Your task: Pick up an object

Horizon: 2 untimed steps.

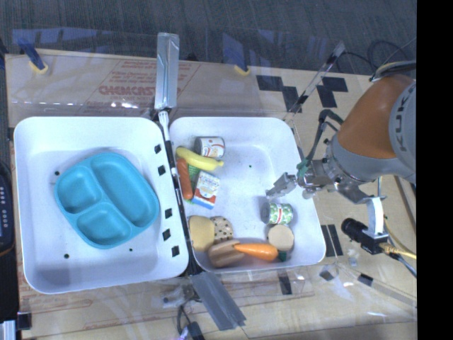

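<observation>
The right bin [241,129] holds several toy foods. A small green can [280,213] lies near its right wall, with a round tan piece [281,238] and an orange carrot [256,249] just below it. My gripper [283,185] hangs over the bin's right side, just above the green can, and nothing shows in its grasp. A yellow banana [198,159], a tin can [209,147], a second carrot [185,179] and a small carton [207,190] lie along the bin's left side. A cookie [221,227] and a bread roll [223,255] sit at the front.
A blue divided plate [106,198] lies in the left bin [42,261]. The grey and orange arm [371,133] reaches in over the right bin's right wall. A metal bar [167,69] stands at the divider's far end.
</observation>
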Each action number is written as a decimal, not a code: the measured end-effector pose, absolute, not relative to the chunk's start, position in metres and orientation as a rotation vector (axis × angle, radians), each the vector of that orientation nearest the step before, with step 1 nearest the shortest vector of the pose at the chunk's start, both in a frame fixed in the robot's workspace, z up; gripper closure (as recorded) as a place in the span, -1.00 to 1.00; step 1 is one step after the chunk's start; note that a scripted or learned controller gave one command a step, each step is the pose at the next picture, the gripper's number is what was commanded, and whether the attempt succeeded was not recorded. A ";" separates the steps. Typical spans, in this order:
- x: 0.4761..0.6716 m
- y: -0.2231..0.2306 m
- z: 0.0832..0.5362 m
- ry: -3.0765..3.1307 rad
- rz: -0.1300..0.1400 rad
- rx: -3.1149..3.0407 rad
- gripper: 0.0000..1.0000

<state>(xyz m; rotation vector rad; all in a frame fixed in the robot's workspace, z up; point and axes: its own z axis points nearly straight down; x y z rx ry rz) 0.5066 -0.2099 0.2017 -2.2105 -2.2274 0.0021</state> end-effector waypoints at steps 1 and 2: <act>0.477 -0.198 0.191 -2.301 0.002 -2.133 -1.00; 0.521 -0.174 0.093 -2.262 0.002 -2.176 -1.00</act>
